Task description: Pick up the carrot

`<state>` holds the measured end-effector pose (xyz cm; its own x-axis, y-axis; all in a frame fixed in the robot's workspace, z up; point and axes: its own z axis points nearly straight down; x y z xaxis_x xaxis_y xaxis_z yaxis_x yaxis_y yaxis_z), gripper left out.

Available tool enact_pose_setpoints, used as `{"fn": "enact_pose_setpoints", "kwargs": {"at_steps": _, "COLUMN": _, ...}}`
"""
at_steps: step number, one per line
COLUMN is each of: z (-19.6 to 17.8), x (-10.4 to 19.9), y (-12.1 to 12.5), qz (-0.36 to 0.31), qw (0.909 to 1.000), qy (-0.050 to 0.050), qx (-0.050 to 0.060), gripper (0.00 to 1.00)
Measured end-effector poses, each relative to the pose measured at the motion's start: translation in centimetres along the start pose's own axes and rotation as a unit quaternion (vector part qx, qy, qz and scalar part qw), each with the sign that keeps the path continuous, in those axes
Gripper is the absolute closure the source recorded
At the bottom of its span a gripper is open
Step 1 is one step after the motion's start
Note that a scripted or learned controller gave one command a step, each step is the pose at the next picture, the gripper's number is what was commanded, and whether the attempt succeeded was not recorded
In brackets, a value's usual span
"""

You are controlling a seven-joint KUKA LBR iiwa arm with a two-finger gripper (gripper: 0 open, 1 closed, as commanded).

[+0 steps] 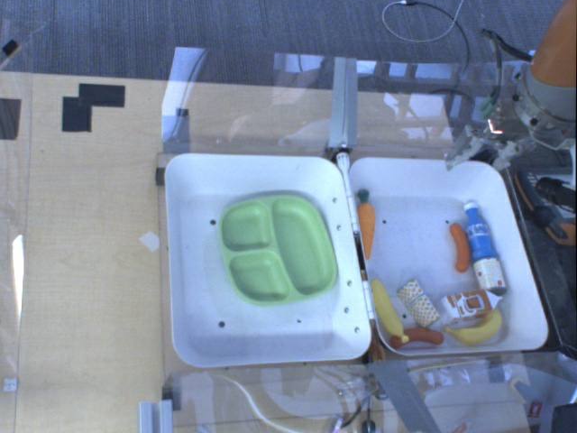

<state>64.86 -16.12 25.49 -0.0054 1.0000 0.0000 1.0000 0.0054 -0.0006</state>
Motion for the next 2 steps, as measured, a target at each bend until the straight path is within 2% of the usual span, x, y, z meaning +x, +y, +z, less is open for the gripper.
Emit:
{"fn": "enact_pose_setpoints", "kwargs": {"at_steps": 1, "z": -1.0, "x": 0.1, "y": 0.1, "qz": -0.003, "qw": 1.0, "qy": 0.0, "qx": 0.0, "gripper": 1.0}}
{"fn": "enact_pose_setpoints", "kwargs": {"at_steps": 2, "z": 15.7, "x": 1.3, "y": 2.0, "qz": 0.129, "qw": 0.9916, "qy": 0.0, "qx": -0.001, "gripper": 1.0}}
